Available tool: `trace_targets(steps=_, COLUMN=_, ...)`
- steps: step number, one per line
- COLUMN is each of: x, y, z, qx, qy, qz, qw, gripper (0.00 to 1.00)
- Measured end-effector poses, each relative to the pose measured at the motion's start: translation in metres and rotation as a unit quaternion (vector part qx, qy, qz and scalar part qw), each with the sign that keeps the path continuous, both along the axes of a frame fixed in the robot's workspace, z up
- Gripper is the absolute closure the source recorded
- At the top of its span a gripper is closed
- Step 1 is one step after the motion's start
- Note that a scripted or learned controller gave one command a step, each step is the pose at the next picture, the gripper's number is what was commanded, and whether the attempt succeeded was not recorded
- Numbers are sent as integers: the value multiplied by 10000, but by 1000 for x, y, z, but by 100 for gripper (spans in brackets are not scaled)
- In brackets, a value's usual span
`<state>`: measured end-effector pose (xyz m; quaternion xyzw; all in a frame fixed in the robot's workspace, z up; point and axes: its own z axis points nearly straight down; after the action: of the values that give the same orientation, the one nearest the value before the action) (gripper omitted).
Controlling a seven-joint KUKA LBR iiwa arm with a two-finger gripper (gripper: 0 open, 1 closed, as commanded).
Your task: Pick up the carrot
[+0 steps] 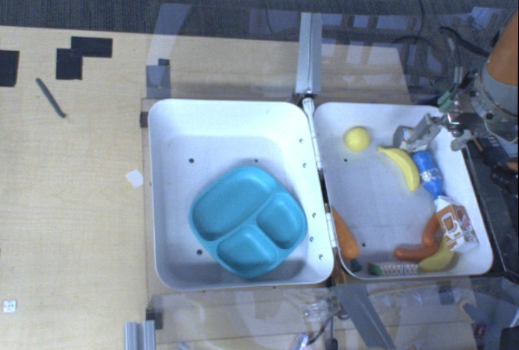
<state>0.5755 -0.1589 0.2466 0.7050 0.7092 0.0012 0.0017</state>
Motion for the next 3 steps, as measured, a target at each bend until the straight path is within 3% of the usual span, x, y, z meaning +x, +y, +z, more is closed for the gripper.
trace_targets(steps=1, x=-85, y=21, z=-157, qx=10, qy=-41, qz=-1167, qw=9932, gripper=0)
trace_targets(steps=2, x=-82, y=22, z=-145, qx=12, qy=-79, qz=-1158, qw=9932, gripper=100)
trace_targets(steps=3, x=-87, y=75, z=-35, qx=3, qy=-7, qz=-204, qw=9998, gripper=100)
